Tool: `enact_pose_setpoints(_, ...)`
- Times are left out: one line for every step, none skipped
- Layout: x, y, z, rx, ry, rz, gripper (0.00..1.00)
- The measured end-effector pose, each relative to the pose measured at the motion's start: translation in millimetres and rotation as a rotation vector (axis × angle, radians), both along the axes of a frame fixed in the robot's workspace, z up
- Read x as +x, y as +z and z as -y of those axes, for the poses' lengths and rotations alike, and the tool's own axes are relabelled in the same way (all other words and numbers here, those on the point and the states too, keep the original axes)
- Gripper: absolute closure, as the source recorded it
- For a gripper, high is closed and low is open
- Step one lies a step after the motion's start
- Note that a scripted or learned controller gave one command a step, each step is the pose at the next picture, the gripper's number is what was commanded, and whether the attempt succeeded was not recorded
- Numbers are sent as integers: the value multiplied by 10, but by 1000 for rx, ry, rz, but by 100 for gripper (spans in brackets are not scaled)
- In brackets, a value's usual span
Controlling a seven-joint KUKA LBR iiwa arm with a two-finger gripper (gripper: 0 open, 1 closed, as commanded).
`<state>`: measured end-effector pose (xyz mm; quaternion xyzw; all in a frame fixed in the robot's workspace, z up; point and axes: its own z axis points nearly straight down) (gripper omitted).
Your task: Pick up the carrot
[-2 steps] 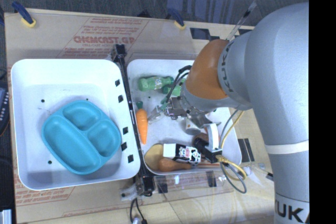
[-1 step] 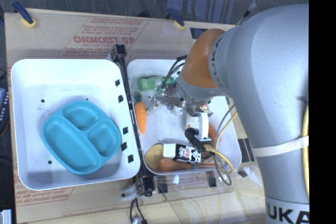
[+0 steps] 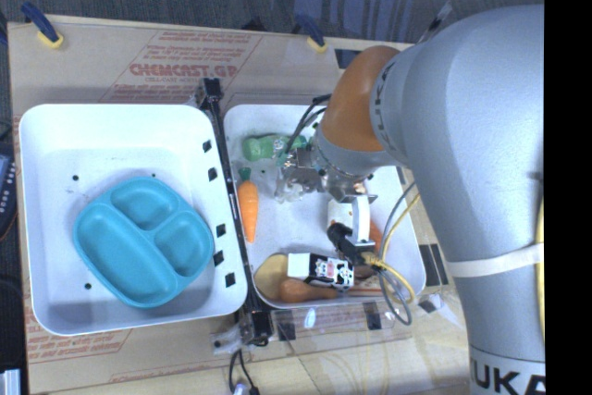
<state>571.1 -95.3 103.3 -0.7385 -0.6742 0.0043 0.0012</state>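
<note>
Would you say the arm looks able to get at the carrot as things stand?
Probably yes. The carrot lies in the right bin near its left wall, with nothing on top of it. The end effector hangs just to its right. The wall close beside it may crowd a grasp.

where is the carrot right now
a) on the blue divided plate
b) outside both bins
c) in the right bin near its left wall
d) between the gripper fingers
c, the carrot lies on the right bin's floor by its left wall, apart from the gripper.
</note>
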Motion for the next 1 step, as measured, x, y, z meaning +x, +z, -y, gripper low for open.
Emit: enact_pose_setpoints(-875,885,-657,5,-324,-1,100)
